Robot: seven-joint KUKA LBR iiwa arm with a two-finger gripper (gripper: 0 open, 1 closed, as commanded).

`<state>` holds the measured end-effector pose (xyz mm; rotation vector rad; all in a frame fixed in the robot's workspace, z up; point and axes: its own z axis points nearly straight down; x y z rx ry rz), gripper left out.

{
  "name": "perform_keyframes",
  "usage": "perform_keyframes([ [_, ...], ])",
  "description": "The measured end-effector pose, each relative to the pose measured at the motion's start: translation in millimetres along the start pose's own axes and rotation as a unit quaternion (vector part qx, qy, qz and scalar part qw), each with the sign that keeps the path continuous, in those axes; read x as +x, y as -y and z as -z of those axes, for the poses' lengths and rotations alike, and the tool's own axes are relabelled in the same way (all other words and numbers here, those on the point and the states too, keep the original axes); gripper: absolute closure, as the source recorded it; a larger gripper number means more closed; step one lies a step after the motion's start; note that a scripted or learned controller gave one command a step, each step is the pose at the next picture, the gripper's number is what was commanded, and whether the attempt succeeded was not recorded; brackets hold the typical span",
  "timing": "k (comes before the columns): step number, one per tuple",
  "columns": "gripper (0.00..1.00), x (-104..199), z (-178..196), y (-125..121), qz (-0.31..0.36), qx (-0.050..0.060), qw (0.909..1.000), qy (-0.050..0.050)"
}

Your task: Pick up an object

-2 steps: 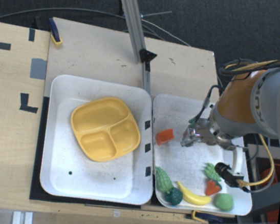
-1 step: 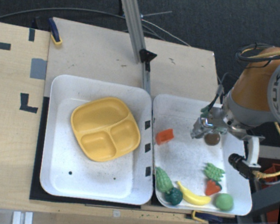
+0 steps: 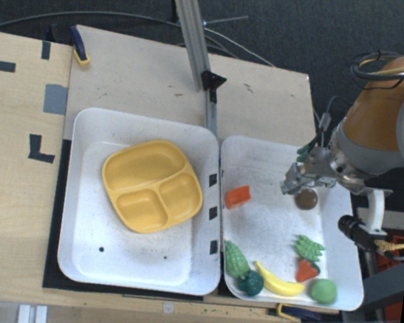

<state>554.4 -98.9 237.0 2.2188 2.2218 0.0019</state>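
My gripper (image 3: 297, 182) hangs over the upper right part of the right bin (image 3: 277, 156). A brown round object (image 3: 306, 201) lies just below and to the right of it, close to its tip; whether they touch is unclear. An orange-red block (image 3: 237, 196) lies to the gripper's left, near the bin's left wall. Along the bin's front sit a green leafy piece (image 3: 309, 247), a red strawberry (image 3: 307, 270), a green lime (image 3: 323, 290), a yellow banana (image 3: 278, 282), a green vegetable (image 3: 236, 259) and a dark teal item (image 3: 250, 283).
The left bin (image 3: 81, 200) holds a yellow divided plate (image 3: 152, 185). A grey metal pole (image 3: 194, 29) slants down to the bins' shared back edge. The arm's orange band (image 3: 387, 93) looms over the right bin's far right corner.
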Motion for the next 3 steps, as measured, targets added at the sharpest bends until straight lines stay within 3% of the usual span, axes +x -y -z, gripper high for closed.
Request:
perform_keyframes([
  [3,1.0,152.7,-12.4,30.2,0.002,0.003,1.0,-0.001],
])
